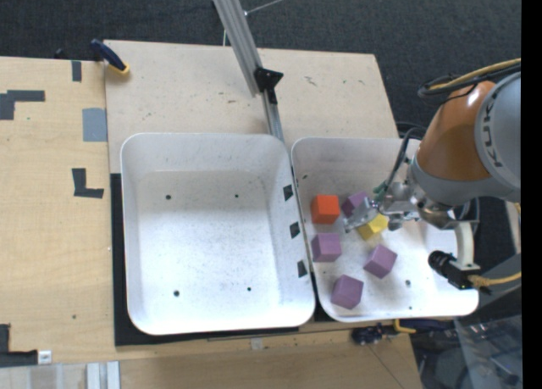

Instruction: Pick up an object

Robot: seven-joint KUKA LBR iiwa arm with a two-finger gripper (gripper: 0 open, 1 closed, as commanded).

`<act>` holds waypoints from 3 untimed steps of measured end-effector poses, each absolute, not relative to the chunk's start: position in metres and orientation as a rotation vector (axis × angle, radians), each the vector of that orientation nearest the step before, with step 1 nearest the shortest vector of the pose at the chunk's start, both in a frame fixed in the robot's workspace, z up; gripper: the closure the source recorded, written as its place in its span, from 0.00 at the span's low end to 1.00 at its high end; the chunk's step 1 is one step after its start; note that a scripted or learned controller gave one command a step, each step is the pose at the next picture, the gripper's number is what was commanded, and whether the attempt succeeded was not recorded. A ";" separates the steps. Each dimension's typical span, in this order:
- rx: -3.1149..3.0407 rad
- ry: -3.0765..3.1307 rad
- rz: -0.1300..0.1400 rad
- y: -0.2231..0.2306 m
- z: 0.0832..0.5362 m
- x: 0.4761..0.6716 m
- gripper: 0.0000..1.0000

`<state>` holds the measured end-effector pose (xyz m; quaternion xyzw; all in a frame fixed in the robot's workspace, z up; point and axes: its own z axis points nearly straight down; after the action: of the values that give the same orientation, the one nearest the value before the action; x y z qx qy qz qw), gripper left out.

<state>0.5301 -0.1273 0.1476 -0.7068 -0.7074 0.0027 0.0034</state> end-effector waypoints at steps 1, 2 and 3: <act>-2.234 -2.232 -0.010 -0.130 0.118 0.535 0.00; -2.234 -2.233 -0.010 -0.130 0.126 0.535 1.00; -2.221 -2.225 -0.003 -0.125 0.170 0.539 1.00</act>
<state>0.5394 -0.1254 0.1699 -0.7064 -0.7078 -0.0009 -0.0013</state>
